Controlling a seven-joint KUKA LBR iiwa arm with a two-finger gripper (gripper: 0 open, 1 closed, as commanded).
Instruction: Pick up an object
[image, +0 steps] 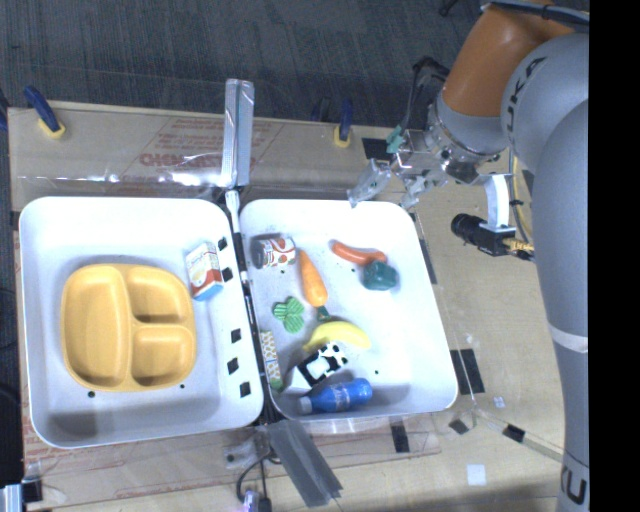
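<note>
The arm reaches in from three o'clock and its pincer (385, 185) hangs over the far rim of the right bin (430, 300), at about one o'clock of that bin, its fingers spread apart with nothing between them. By my reading the pick is at the approach stage: no object is gripped yet. The candidates lie in the right bin: a sausage (355, 253) and a teal piece (380, 276) nearest the pincer, a carrot (313, 282) near the middle, a banana (338, 335) and a blue bottle (338, 397) toward six o'clock. The next move calls for shifting toward six o'clock over one item, likely the sausage, and descending
</note>
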